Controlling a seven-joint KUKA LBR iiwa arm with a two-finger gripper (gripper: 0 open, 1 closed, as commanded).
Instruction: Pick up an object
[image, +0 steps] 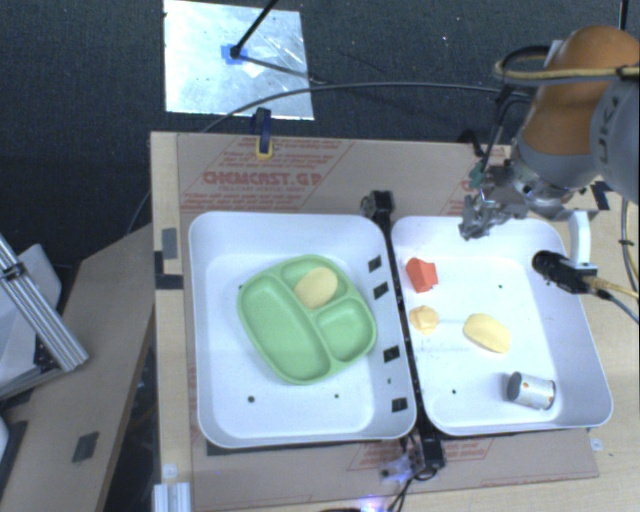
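Arm (575, 90) bent over right bin (590, 350) far edge; jaws (478, 222) state unclear

The surface (300, 165) is a printed brown board. Two white bins rest directly on it: the left bin (215, 300), and the right bin (580, 340) touching the left bin's right edge.

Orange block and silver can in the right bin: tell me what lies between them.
In the camera view, between the orange block and the silver can lie two yellow pieces: a small one and a larger one.
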